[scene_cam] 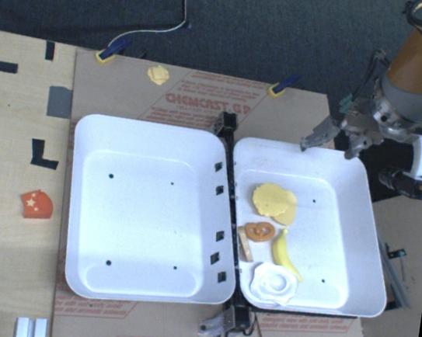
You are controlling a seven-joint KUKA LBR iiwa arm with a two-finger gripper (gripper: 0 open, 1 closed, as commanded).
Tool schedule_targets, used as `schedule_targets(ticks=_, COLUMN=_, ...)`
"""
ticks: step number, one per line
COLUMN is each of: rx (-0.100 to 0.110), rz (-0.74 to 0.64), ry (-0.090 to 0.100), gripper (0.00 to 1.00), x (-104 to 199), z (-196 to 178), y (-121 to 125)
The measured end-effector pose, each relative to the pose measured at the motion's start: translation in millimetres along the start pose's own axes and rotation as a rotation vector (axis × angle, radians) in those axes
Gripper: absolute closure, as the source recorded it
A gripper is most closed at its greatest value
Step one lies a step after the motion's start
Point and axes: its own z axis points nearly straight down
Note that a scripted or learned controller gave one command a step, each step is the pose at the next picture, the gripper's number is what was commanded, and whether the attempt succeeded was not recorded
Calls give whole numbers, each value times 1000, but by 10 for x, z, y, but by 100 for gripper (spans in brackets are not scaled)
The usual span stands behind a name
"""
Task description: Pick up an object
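The right bin (349, 192) holds several small items: a flat yellow piece (274, 201), a brown pretzel-like ring (259, 231), a thin tan stick (245, 247), a yellow banana (284, 253) and a white dollop (272, 284). My gripper (330, 141) hangs above the far right rim of that bin, well away from the items. Its two dark fingers (313, 140) are spread apart with nothing between them.
The left bin (142, 208) adjoins the right one along a clipped seam. On the bench lie a small yellow item (158, 75) at the back and a red item (37, 205) at the left. A cable (149, 33) runs along the back.
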Motion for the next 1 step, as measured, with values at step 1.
schedule_targets(ticks=1, rx=1, rz=-2, ry=0, gripper=100, x=8, z=-99, y=1)
